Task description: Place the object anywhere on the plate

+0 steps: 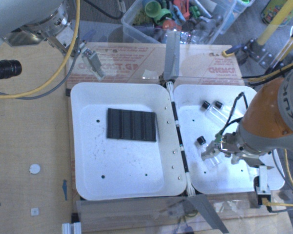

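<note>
Vials (211,109) lie just beyond the tool (219,150); its grip state is unclear, so a miss could leave the dark plate (132,125) bare.

White bins: 2, side by side on the worktop — left bin (83,130), right bin (219,179).
Dark ribbed plate (132,125): 1, in the left bin, toward its rear edge.
Clear vials with black caps: 3, all in the right bin — two (208,107) (220,107) near its rear edge, one (202,141) near its left edge.
</note>
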Controlling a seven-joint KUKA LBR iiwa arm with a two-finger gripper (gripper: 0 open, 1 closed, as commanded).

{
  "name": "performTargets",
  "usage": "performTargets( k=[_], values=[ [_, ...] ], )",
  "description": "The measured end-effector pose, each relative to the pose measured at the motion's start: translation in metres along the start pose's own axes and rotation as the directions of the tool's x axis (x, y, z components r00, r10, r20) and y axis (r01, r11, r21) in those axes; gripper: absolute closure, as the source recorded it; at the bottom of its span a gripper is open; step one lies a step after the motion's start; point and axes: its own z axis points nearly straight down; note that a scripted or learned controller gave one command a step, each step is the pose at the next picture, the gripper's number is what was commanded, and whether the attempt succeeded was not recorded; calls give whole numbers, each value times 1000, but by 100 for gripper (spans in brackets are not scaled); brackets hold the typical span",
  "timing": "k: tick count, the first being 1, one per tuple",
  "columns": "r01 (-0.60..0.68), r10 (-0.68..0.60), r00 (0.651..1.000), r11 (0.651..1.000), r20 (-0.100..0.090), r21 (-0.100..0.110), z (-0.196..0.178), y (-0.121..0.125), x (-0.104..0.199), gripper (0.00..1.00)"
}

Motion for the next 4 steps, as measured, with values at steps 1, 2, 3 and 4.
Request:
performTargets(
  k=[1,2,3,4],
  values=[
    [-1,1,1000,1000,0,0,0,0,0,0],
    [45,-45,999,999,2,-3,-65,-8,33,0],
    [45,-45,999,999,2,-3,-65,-8,33,0],
    [-236,236,972,972,1,-6,-65,-13,61,0]
  ],
)
